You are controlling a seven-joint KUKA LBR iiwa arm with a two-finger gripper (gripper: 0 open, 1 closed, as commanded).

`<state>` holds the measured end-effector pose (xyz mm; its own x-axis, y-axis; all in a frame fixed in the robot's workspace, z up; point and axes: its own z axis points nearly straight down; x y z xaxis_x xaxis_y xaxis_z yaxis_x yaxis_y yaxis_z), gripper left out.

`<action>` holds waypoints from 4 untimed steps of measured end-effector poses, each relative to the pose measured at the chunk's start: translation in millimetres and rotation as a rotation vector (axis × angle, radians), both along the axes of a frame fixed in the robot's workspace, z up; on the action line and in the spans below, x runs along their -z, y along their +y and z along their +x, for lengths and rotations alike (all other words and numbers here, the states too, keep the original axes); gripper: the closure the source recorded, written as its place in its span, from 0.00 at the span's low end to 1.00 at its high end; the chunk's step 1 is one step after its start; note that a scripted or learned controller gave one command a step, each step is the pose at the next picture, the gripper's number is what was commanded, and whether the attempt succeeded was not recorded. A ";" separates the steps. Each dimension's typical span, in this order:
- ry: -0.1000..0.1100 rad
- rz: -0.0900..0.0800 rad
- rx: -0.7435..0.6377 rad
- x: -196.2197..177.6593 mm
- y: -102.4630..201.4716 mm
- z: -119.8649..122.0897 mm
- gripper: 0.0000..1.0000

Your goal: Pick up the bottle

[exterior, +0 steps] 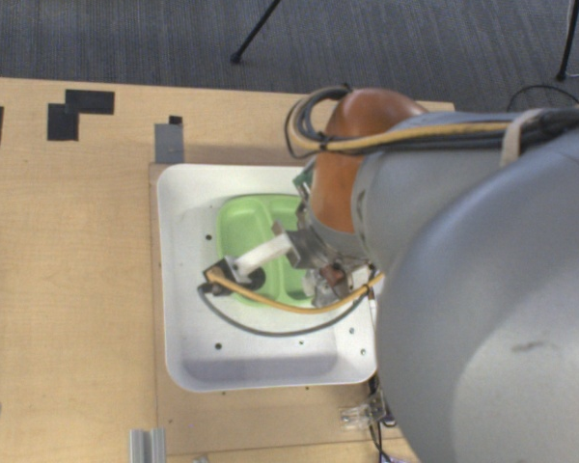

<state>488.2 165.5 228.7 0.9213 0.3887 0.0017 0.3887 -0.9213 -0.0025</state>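
**Item 1. White bin** (251, 365): shallow, smooth and glossy, with rounded corners and a raised rim. A few small dark dots mark its floor. It lies below and around the jaws, with its bare floor toward the view's left and near side of them.
- Contents: one **green tray** (251, 222). It is pale lime moulded plastic with soft rounded corners and a dividing ridge that forms shallow compartments. It sits directly under the jaws and runs out to the view's left of them.

**Item 2. Arm** (482, 287): a matt grey casing, large and rounded, with an orange band (352, 162) above the wrist. It comes down from the view's right over the bin's right part.
- Jaws: low over the right half of the green tray. Whether they stand wide or narrow cannot be told, because the wrist covers them. Nothing is seen between them.

**Item 3. Bottle**: its place cannot be told from this angle.

**Item 4. Counter** (68, 287): a flat, pale tan board surface carrying the bin. Black square marks (77, 112) lie well to the view's left of the jaws, toward the far edge.

**Item 5. Carpet** (174, 17): dark grey and ribbed, beyond the counter's far edge.
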 end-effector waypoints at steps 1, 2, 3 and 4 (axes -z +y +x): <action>0.002 -0.001 0.125 24.1 32.1 -1.7 1.00; -0.001 -0.002 0.080 -61.5 -41.8 7.7 1.00; 0.002 -0.002 -0.296 -14.1 18.5 -1.8 1.00; 0.001 -0.002 -0.074 13.1 64.9 21.8 1.00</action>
<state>510.0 230.4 215.6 0.8901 0.4558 -0.0003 0.4558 -0.8901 -0.0014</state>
